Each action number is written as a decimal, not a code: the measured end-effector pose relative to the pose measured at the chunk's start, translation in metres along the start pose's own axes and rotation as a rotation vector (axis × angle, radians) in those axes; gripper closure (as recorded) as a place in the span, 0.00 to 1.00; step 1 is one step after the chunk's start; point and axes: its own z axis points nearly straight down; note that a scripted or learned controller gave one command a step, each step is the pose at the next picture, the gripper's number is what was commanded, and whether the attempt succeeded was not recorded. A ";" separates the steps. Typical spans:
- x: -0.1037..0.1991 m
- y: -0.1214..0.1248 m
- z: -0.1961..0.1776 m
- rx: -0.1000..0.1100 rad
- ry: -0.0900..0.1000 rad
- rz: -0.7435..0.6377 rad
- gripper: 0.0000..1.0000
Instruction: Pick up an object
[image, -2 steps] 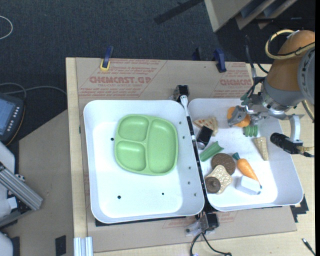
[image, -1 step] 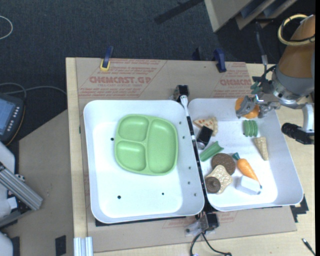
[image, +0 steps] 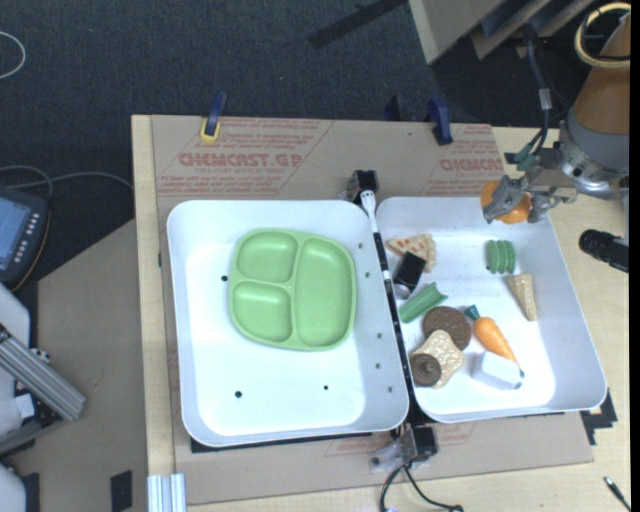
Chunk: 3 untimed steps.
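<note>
even, bright overhead light, faint soft shadows, mild glare on white bins (image: 195, 330), slightly soft focus overall

You see the gripper (image: 520, 197) in dull grey metal, with a glossy orange object (image: 510, 207) touching its fingers. Below it, the right bin (image: 570, 330) is smooth white plastic with a faint sheen. Far to its left, note the green divided plate (image: 295, 290): matt plastic. Beneath both bins, the board (image: 300, 155) looks like brown paper-faced sheet, printed red.

Dark blue carpet (image: 150, 50) surrounds my desk (image: 300, 150), whose brown board is held by clamps (image: 211, 118). Cables (image: 70, 185) trail at left.
</note>
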 end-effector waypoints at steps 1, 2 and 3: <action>0.049 -0.017 0.011 0.011 0.004 -0.004 1.00; 0.092 -0.033 0.015 0.011 0.004 -0.004 1.00; 0.151 -0.058 0.008 0.010 0.006 -0.006 1.00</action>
